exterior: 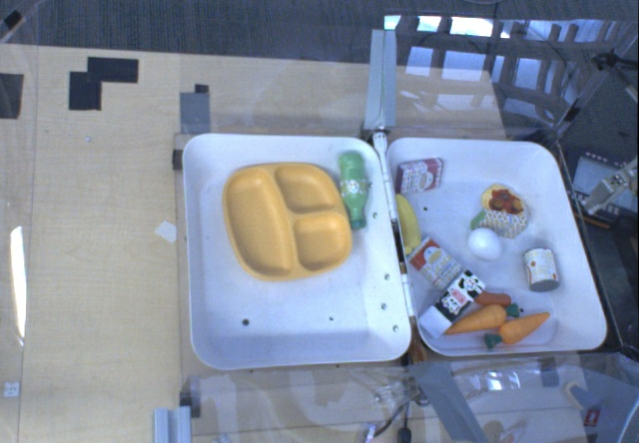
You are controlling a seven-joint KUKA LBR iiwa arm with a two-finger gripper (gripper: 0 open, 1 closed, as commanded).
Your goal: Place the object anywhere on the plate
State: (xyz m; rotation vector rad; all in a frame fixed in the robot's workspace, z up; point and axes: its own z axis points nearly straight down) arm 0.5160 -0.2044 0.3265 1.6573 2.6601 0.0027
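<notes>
Green bottle beside plate, not on it; tool state cannot be told.

The green bottle lies in the left bin, against the right edge of the yellow plate and close to the wall between the bins. Risks, as judged: the wall crowds a grasp, fingers could nudge the plate or roll the bottle. The right bin holds carrots, cartons and an egg.
</notes>
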